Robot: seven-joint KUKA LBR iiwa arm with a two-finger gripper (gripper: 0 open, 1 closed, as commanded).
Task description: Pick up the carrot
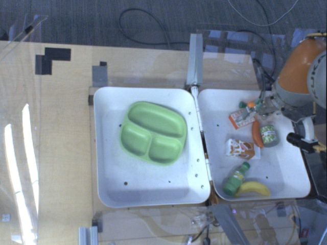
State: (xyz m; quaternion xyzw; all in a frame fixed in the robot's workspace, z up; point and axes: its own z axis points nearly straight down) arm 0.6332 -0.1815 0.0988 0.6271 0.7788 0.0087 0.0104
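The carrot (256, 133), a short orange stick, lies in the right bin (288, 182) towards its back right, pointing roughly front to back. A small grey can with a green label (269, 136) touches its right side. My gripper (265, 107) hangs just behind the carrot's far end, low over the bin, below the grey wrist and orange band (299, 70). Nothing visibly sits in the gripper.
An orange-and-white packet (240, 118) lies left of the gripper, and a brown snack pouch (240, 148) lies left of the carrot. A green bottle (236, 179) and a banana (254, 188) rest at the bin's front. The left bin (110, 188) bears a green divided plate (153, 132).
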